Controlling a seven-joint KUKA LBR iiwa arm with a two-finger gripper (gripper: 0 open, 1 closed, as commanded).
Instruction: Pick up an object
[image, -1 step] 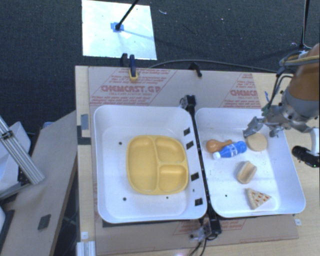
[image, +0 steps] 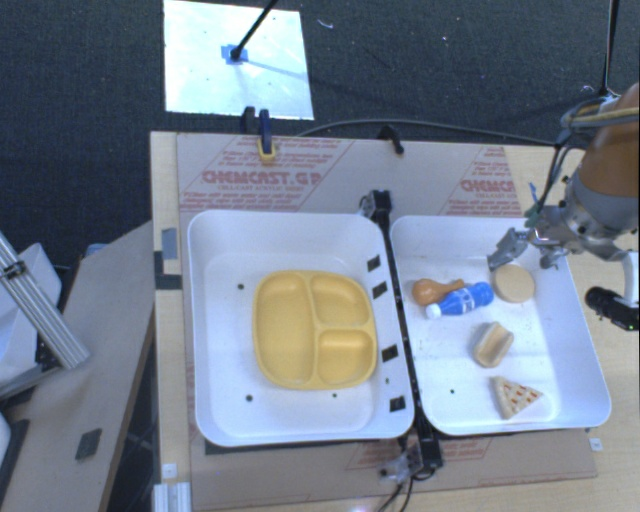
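Note:
The right bin holds several toy foods. A brown drumstick lies beside a blue bottle, and a round tan biscuit sits to their right. Nearer the front lie a bread piece and a pizza slice. My gripper hangs at the bin's far right, just behind and above the biscuit. Its fingers are spread open with nothing between them.
The left bin carries a yellow compartment plate. A black divider with clips runs between the bins. A blue and yellow clamp stands at the board's back edge. A metal rail juts in at the left.

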